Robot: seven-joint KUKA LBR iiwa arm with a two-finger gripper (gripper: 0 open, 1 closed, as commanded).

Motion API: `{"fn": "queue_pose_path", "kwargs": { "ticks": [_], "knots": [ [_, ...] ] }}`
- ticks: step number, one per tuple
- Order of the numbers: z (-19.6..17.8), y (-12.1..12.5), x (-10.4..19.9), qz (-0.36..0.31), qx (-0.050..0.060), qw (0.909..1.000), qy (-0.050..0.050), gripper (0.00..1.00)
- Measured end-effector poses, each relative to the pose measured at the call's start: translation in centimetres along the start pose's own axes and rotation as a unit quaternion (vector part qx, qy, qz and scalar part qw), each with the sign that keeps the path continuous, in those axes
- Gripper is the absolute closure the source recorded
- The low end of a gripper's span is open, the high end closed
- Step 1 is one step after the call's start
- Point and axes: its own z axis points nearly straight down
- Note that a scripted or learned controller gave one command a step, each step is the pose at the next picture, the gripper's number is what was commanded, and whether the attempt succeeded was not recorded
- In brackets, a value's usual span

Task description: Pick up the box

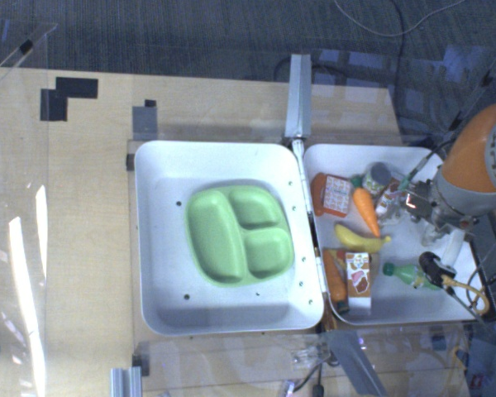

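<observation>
Box [358, 279] lies flat in the right bin [446, 311], in that bin's near left corner, close to the front wall. It is a small upright-format carton, white at its near end, with a printed face showing a dark red-brown picture in the middle and an orange-yellow band at its far end. An orange item [336, 279], long and narrow, lies just beside it on its left, against the bin's left wall; what that item is cannot be told. A banana [361, 238] lies just beyond the box's far end, and a carrot [364, 210] lies tilted beyond the banana. A red packet [331, 195] with a pale grid label sits in the bin's far left part. A green bottle [409, 274] lies on its side to the right of the box, apart from it.

The gripper [410, 200] hangs over the right bin's far right part, near the carrot and well apart from the box. Whether the jaws are released or clenched cannot be told; nothing is seen between them. The arm's orange band [479, 149] shows at the right.

The left bin [157, 222] holds a green divided tray [240, 234] at its middle. Both bins rest on the wooden counter [74, 246].
</observation>
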Motion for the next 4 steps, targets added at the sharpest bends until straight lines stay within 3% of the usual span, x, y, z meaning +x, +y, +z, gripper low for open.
{"fn": "queue_pose_path", "kwargs": {
  "ticks": [1,2,3,4],
  "knots": [
    [-0.3,7.5,3.8,0.065,0.002,0.9979,-0.001,0.00],
    [0.1,3.6,0.2,0.121,0.004,0.9926,0.001,0.00],
    [0.2,9.8,3.0,0.168,0.009,0.9858,-0.003,0.00],
    [-1.1,10.0,3.5,0.162,0.005,0.9867,0.000,1.00]
  ]
}}
